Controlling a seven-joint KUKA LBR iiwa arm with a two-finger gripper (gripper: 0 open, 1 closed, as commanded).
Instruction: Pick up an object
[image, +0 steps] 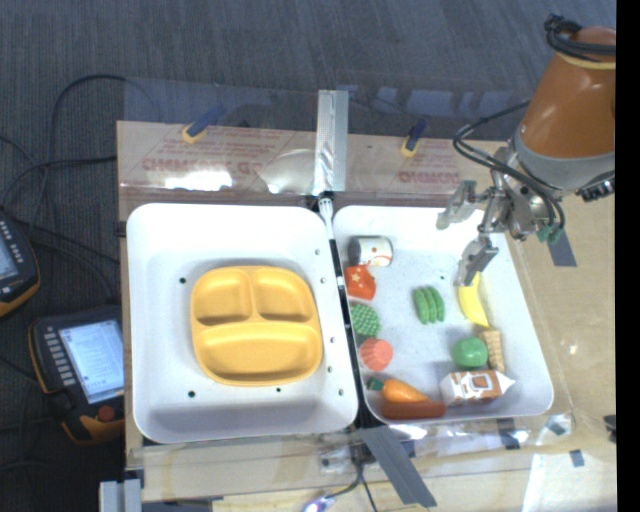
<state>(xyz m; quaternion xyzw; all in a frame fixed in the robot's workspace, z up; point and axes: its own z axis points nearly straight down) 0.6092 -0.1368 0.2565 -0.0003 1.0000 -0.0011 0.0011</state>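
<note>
The right bin (530, 330) holds several toy foods. Along its left side lie a white can (370, 250), a red piece (360, 284), a green bumpy piece (365, 320), a pink strawberry (376, 353) and a carrot (405, 397). A green pea pod (428, 304) lies mid-bin. At the right are a yellow banana (473, 302), a green ball (468, 351), a tan cone (495, 348) and a small carton (476, 385). My gripper (467, 235) hangs open above the bin's upper right. Its lower finger (477, 261) sits just above the banana's top end, and nothing is between the fingers.
The left bin (150, 260) bears a yellow divided plate (257, 323). A metal divider post (331, 140) rises between the bins at the back. Cables and a handheld pendant (80, 360) lie on the floor to the left.
</note>
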